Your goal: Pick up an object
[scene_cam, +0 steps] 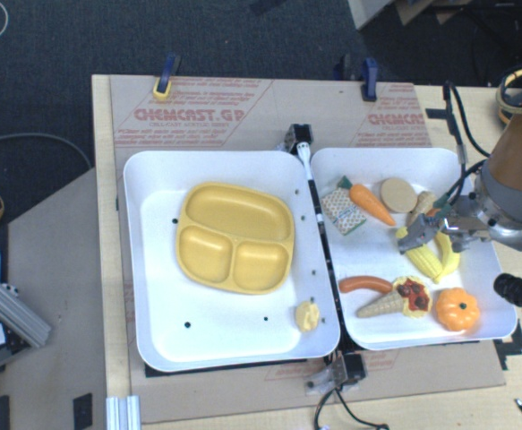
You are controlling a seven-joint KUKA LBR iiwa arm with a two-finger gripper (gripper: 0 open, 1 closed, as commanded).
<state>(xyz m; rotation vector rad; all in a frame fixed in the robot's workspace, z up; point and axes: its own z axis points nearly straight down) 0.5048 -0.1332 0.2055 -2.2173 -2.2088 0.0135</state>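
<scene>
— Nearest the camera, what sits along the front of the bins?

— Front of the left bin (144, 240) holds a small pale yellow lump (307, 315), near the divider. Front of the right bin (475, 330) holds an ice-cream cone toy (393, 301), a red sausage (365, 284) just behind it, and an orange pumpkin (457, 311) at the corner.

— And the rest?

— A yellow divided plate (235, 237) fills the left bin's middle. The right bin's back part carries a checkered packet (342, 211), a carrot (371, 204) and a tan disc (398, 194).

— Where is the gripper?

— The gripper (422, 229) hangs low over the right bin, right above the yellow corn (425, 260). Whether its jaws are apart or together cannot be told, and nothing is seen held.
</scene>
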